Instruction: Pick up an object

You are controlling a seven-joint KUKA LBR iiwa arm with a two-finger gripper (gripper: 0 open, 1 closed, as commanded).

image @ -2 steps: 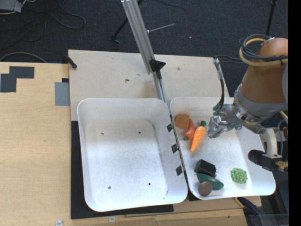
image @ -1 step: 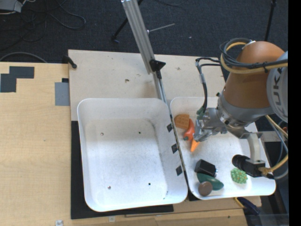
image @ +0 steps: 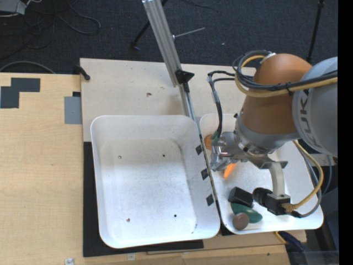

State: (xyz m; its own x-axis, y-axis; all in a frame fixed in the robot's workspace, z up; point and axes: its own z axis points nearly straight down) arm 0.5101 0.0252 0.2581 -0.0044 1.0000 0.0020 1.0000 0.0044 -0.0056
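I see the arm bent low over the right bin; its gripper state I cannot tell. Beside: one orange piece, one black block, one brown ball.

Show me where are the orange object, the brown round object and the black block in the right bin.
orange object (image: 228, 170): camera view, on its bright middle, just below the arm.
brown round object (image: 240, 221): camera view, on its top face.
black block (image: 241, 196): camera view, on its upper face.
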